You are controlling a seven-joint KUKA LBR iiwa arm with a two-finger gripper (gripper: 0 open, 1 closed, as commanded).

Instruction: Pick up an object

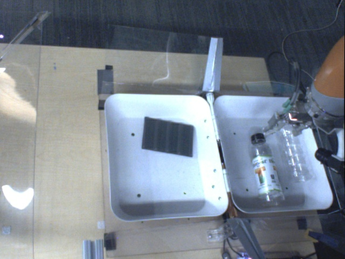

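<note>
The gripper (pixel 291 116) sits at the upper right of the frame, over the right bin (pixel 237 144); whether it is open or closed I cannot tell, glare blurs it. Two bottles lie below it: a labelled one (pixel 265 171) with a dark cap, and a clear one (pixel 295 152) just beside it, hard to make out. This looks like the approach; next, descend and centre on one. A dark pad (pixel 167 136) lies in the left bin (pixel 124 161).

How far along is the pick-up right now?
Early. Done: the hand is over the right bin, near the top of a clear bottle. In hand: nothing visibly gripped. Left: grasp and lift; the labelled bottle and dark pad lie untouched.
</note>
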